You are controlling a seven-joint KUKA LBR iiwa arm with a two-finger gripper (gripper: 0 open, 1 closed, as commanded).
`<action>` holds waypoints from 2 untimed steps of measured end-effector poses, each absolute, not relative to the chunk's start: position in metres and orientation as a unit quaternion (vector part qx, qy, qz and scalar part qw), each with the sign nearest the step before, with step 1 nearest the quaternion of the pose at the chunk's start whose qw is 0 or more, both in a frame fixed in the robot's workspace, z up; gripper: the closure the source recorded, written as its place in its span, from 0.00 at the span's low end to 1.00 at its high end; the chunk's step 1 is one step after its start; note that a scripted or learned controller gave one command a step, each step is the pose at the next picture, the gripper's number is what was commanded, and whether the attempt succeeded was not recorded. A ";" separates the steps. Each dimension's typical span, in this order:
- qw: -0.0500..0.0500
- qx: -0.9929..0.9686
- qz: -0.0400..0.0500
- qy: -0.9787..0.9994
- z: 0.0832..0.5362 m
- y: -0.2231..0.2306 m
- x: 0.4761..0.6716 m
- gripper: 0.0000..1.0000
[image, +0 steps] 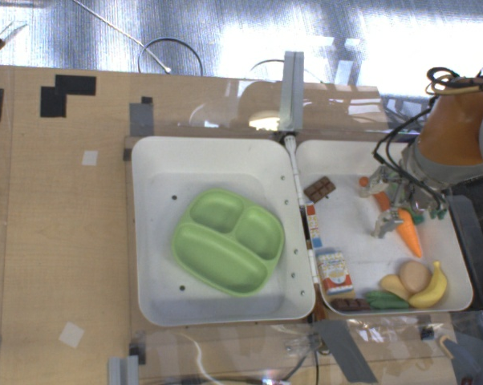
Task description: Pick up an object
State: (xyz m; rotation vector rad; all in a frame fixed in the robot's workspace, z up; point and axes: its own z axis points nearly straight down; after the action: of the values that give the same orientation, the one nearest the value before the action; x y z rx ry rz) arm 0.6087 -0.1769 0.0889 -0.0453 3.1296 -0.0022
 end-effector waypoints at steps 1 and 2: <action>0.014 -0.018 -0.002 1.000 0.105 -0.176 0.614 1.00; 0.003 -0.172 -0.001 0.985 0.111 -0.202 0.514 1.00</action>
State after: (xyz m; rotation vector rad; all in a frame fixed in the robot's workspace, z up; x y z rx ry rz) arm 0.5141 -0.2022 0.1106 -0.5398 3.0886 -0.0045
